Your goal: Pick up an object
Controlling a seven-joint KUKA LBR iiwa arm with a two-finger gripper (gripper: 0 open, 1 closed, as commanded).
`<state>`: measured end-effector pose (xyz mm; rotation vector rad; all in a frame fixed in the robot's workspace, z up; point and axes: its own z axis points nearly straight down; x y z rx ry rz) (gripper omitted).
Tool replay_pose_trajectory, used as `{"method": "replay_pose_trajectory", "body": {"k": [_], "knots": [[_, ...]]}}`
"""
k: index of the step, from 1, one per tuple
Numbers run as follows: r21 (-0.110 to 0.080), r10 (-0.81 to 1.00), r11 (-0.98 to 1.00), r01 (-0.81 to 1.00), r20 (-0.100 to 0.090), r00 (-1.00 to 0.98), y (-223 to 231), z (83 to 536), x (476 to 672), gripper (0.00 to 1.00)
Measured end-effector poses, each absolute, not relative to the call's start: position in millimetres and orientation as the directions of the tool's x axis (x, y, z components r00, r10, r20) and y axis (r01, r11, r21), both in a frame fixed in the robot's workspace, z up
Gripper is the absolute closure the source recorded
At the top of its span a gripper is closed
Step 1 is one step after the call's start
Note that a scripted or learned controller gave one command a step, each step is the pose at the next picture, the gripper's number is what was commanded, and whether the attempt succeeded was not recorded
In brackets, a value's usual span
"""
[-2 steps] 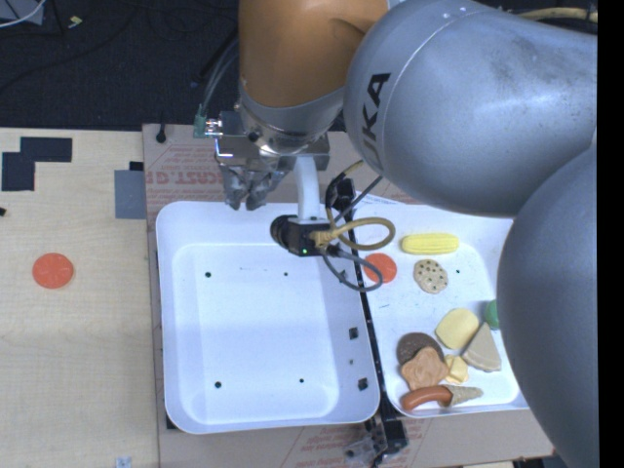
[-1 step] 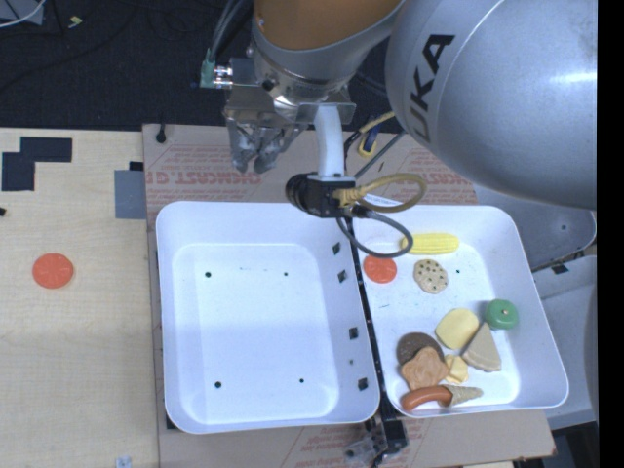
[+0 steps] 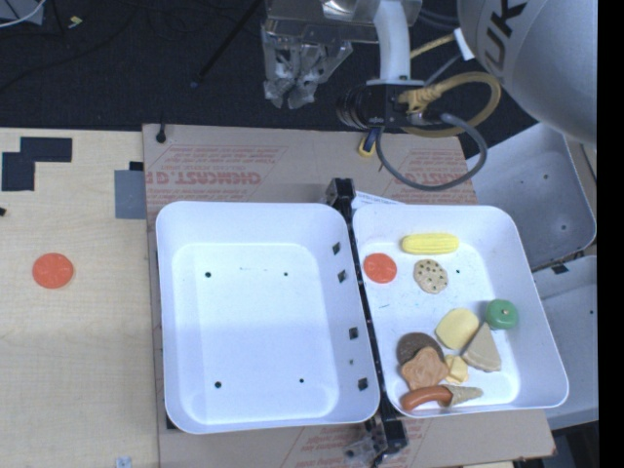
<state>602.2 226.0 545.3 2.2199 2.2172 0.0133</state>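
My gripper (image 3: 297, 81) hangs beyond the far edge of the bins; I cannot tell its state. Toy foods fill the right bin (image 3: 531, 291).

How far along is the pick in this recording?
Nothing looks picked yet. The gripper hangs above the bench beyond both bins, with nothing visible between its fingers. The corn cob, cookie and green piece lie in the right bin. Descent and grasp remain.
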Motion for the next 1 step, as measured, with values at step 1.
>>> {"method": "replay_pose_trajectory", "body": {"k": [1], "knots": [[-0.004,1.000,-0.012,1.000,-0.003,0.012,100.3,537.3,619.6,1.00]]}}
